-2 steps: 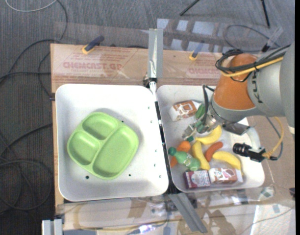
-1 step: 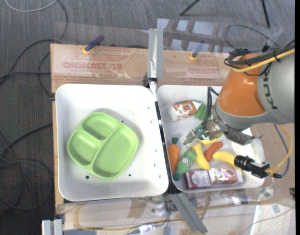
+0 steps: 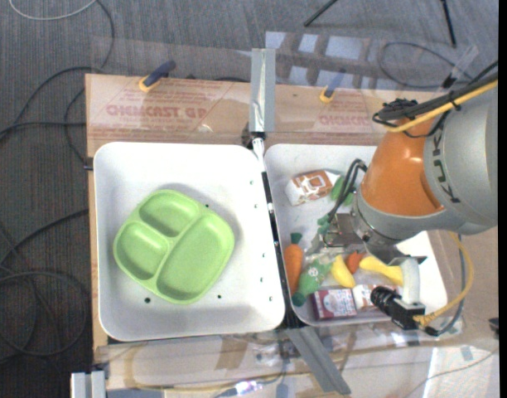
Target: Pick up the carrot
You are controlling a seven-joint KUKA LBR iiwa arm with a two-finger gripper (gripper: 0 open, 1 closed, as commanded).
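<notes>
The carrot (image 3: 294,262), orange with a green top, lies near the left wall of the right bin (image 3: 279,214), pointing toward the front. My gripper (image 3: 336,237) hangs low over the pile just to the carrot's right, mostly hidden under the grey and orange wrist (image 3: 400,185). Nothing orange shows lifted off the bin floor.
Around the gripper lie a yellow banana-like piece (image 3: 378,266), a small yellow-orange piece (image 3: 342,272), a maroon box (image 3: 335,303), a brown and white packet (image 3: 311,186) and green bits (image 3: 343,185). The left bin (image 3: 121,164) holds a green divided plate (image 3: 176,245).
</notes>
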